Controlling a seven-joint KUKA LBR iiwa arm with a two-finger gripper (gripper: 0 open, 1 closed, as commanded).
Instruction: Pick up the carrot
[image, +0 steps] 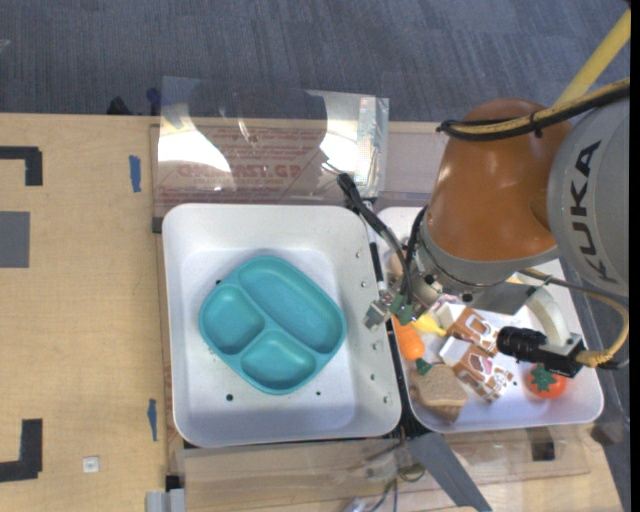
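Note:
The carrot (409, 341) is a small orange piece lying at the left edge of the right bin (580, 405), partly covered from above. My gripper (397, 306) hangs directly over it, under the arm's big orange band and grey wrist. Its fingertips are down among the items at the carrot's upper end. The wrist hides most of the gripper.
A teal divided plate (271, 322) lies in the left bin (200, 240). The right bin holds a bread slice (441, 387), a brown-and-white toy (478, 364), a yellow piece (431, 325), a tomato (546, 382) and a black object (528, 345). Clear plastic sheeting (270, 150) lies behind the bins.

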